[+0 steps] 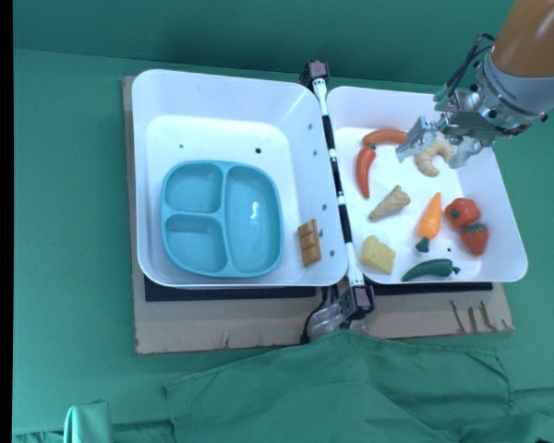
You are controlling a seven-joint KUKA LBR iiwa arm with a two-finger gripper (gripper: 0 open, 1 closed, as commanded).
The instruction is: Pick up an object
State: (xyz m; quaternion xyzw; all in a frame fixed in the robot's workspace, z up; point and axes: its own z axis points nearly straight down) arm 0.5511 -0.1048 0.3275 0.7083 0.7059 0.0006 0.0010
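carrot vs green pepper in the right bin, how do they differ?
The carrot is orange and stands nearly upright in the view; the green pepper is dark green and lies nearly flat along the front wall. The carrot tapers straight; the green pepper curves. Both lie loose in the right bin.

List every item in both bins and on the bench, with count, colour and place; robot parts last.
Divided plastic plate: 1, light blue, left bin.
Chocolate bar piece: 1, brown, left bin, right of plate.
Chilli peppers: 2, red-orange, right bin, upper left.
Cone-shaped piece: 1, tan, right bin centre.
Carrot: 1, orange, right bin.
Cheese wedge: 1, yellow, near edge.
Green pepper: 1, dark green, near edge.
Red toy fruits: 2, right side.
Pale curled piece: 1, cream, under gripper.
White bins: 2.
Gripper: 1, metal, over right bin.
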